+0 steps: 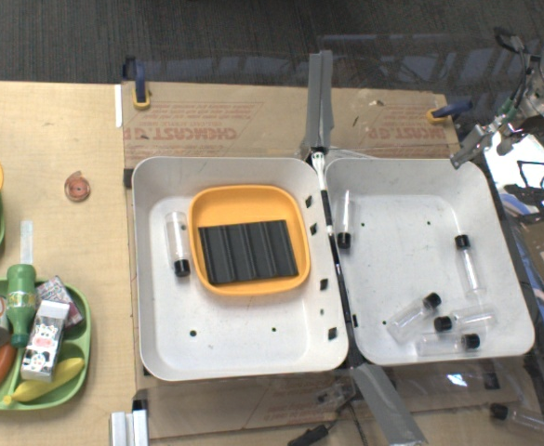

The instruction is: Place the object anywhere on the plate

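**Tubes in both bins, claw off at the bench's far right corner**

The yellow plate sits in the left bin, toward its far side, with a black ribbed mat lying across its middle. One clear tube with a black cap lies just beside the plate's left edge, on the bin floor, cap pointing to the near side.

The right bin carries the other tubes. One lies along its left wall. Another lies near its right wall. A cluster of three or four capped tubes rests in its near right corner, some touching.

The claw hangs above the far right corner of the right bin, outside its rim; it is too small and blurred to tell how wide it stands or whether it has hold of anything.

Brown cardboard under the bins' far edge bears red print, upside down, reading "CHEMCAST". At the bench's left edge sits a green tray of toy food, with a green bottle and a small carton; its label is not readable.
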Controlling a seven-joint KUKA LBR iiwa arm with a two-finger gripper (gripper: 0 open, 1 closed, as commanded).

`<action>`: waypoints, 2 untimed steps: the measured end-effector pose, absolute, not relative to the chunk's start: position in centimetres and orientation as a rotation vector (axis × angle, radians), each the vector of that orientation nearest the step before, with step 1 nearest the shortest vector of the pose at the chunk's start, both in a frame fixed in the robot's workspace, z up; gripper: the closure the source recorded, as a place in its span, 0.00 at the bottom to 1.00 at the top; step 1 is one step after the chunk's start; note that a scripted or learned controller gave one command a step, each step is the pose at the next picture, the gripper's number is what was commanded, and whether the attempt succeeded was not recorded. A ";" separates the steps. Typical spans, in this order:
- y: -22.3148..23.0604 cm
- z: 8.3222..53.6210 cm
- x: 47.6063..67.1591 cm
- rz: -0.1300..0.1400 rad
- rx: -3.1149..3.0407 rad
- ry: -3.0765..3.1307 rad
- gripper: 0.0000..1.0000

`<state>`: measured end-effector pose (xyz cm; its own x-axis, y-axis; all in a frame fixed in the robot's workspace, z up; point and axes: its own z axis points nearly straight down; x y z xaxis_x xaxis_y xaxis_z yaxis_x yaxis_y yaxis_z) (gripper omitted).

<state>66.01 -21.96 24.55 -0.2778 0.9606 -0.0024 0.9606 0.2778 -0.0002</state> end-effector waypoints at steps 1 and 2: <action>-21.9 24.4 66.0 -0.002 1.806 2.569 0.00; -21.9 24.7 66.0 -0.002 1.723 2.623 0.00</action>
<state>66.04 -21.93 24.75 -0.3972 0.9177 -0.0030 0.9177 0.3972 0.0006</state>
